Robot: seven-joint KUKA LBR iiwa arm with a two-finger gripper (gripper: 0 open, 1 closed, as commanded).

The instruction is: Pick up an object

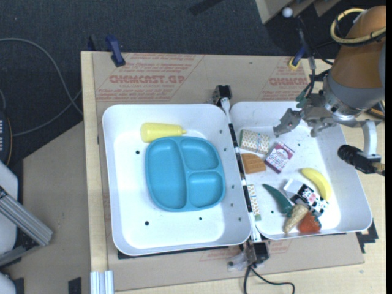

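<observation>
Dark grey carpet all round, with a thin cable looping at far left; in the middle a table point(184, 72) topped with brown board printed in red, pinned at its back edge by a blue clamp point(114, 49).

On the left, a shallow white plastic bin point(122, 225) holding a yellow plastic squeeze bottle point(162, 131) lying flat, just behind a blue three-section plastic plate point(184, 171).

To the right, touching it, a second shallow white bin point(358, 210) crowded with small pieces: a speckled pale packet point(255, 141), a flat brown block point(252, 163), a small pink carton point(279, 157), a yellow toy banana point(317, 182), and a tangled pile at the front edge, too jumbled to sort.

Over that bin's back half, the end effector point(302, 124), fingers spread wide with nothing between them.

Probably best aimed at the pink carton: near, and apart from its neighbours. Worth squaring the fingers to its short sides and descending straight, keeping clear of the packet just beside it.

Smooth bin floor, likely to let a nudged carton slide.
</observation>
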